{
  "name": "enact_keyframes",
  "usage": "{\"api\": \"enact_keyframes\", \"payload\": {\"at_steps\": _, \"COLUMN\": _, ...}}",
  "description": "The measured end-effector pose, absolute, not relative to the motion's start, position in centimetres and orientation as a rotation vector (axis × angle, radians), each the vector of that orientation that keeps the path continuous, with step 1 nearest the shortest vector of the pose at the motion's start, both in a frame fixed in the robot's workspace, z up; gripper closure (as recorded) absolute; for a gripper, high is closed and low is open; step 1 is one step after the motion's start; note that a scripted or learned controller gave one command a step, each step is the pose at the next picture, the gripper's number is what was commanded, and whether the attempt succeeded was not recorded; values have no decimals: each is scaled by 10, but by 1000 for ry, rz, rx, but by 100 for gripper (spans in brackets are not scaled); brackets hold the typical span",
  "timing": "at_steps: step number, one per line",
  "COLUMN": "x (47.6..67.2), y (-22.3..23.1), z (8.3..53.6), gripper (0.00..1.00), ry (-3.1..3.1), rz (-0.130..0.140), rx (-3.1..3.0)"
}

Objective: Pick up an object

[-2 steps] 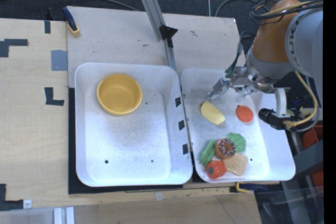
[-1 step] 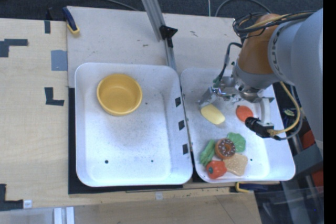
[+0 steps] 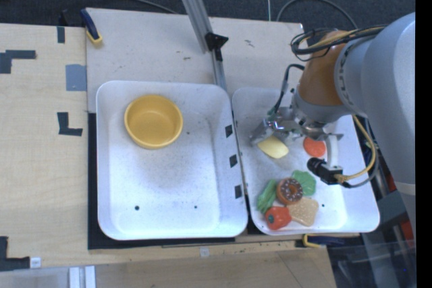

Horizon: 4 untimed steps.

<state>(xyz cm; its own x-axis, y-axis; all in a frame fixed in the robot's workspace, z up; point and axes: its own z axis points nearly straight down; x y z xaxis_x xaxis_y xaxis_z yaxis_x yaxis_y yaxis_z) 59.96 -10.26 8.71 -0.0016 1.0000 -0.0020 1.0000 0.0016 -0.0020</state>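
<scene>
- Left bin (image 3: 108, 165): a yellow bowl (image 3: 154, 120) sits in its far-left part, and the rest of that floor is bare white, so there's plenty of open room.
- Between the bins, the two rims (image 3: 233, 145) run side by side, a ridge to clear on any crossing.
- Right bin (image 3: 358, 209): this is where the action is. The gripper (image 3: 272, 128) is down low at the far-left part of this bin, right at the far edge of a pale yellow piece (image 3: 273, 148).
- Grip state: I cannot tell. Metal parts blur into the bin floor, and nothing shows clearly clamped.
- The yellow piece looks like small toy food: my guess is light, stiff, smooth and rounded, so it could squirt out sideways. A grasp across its narrow middle looks best.
- Just right of it, an orange-red piece (image 3: 314, 146) lies partly under the wrist.
- Near edge: a tight cluster with green leaves (image 3: 267, 195), a donut (image 3: 291, 190), a tomato (image 3: 277, 216) and a tan slice (image 3: 304, 211), all touching or overlapping. Hard to single one out there.
- Room: the yellow piece stands apart from the cluster with bare floor on its left, though the bin wall is close.
</scene>
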Motion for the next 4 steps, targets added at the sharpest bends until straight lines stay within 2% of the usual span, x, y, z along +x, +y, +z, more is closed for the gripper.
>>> {"api": "enact_keyframes", "payload": {"at_steps": 1, "x": 600, "y": -102, "z": 98, "gripper": 100, "ry": 2225, "rz": -2, "rx": 2220}}
{"api": "enact_keyframes", "payload": {"at_steps": 2, "x": 600, "y": -100, "z": 140, "gripper": 100, "ry": 2222, "rz": 2, "rx": 2219}}
{"api": "enact_keyframes", "payload": {"at_steps": 3, "x": 600, "y": -101, "z": 204, "gripper": 100, "ry": 2220, "rz": 5, "rx": 2216}}
{"api": "enact_keyframes", "payload": {"at_steps": 4, "x": 601, "y": -100, "z": 226, "gripper": 100, "ry": 2223, "rz": 1, "rx": 2219}}
